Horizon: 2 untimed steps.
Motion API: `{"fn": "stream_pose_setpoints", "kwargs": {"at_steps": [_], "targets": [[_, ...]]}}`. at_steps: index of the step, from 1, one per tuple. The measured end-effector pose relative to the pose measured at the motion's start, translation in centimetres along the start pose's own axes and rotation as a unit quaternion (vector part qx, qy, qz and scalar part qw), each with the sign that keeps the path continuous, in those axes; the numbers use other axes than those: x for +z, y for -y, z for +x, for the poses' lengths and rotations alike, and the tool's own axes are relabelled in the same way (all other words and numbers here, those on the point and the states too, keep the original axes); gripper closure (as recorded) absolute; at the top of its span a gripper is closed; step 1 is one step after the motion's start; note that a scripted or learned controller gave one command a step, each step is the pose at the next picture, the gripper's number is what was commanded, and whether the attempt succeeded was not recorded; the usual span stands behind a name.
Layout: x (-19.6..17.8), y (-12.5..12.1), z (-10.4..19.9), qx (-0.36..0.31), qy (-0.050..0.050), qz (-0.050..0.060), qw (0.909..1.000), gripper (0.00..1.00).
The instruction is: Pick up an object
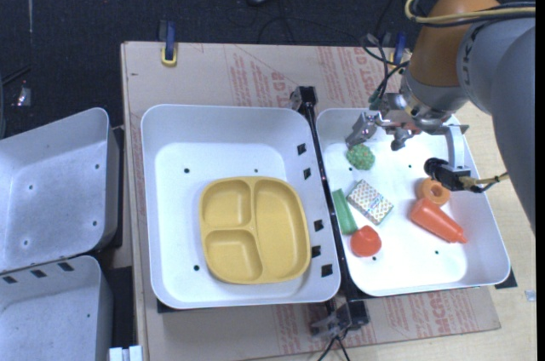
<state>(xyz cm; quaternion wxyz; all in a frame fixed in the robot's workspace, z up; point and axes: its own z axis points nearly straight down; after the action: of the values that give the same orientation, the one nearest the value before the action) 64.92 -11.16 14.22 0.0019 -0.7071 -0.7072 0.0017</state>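
Note:
The right bin (pixel 477 266) holds several small items. A bumpy green ball (pixel 360 156) lies near its back left corner. In front of it are a patterned little box (pixel 370 201), a green stick (pixel 344 211) and a red round piece (pixel 366 242). An orange carrot (pixel 437 220) and an orange ring (pixel 434 191) lie to the right. My gripper (pixel 379 134) hangs over the bin's back edge, just behind and right of the green ball. It is open, with nothing between its fingers.
The left bin (pixel 170 180) holds a yellow three-compartment plate (pixel 254 229). A black divider (pixel 319 180) runs between the two bins. The arm (pixel 485 53) comes in from the upper right, over the right bin's back corner.

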Motion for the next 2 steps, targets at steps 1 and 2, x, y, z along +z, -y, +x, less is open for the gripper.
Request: {"fn": "stream_pose_setpoints", "kwargs": {"at_steps": [1,2], "targets": [[5.3,0.1,0.0,0.0,0.0,0.0,1.0,0.0],[3.9,-0.1,0.0,0.0,0.0,-0.002,1.0,1.0]]}}
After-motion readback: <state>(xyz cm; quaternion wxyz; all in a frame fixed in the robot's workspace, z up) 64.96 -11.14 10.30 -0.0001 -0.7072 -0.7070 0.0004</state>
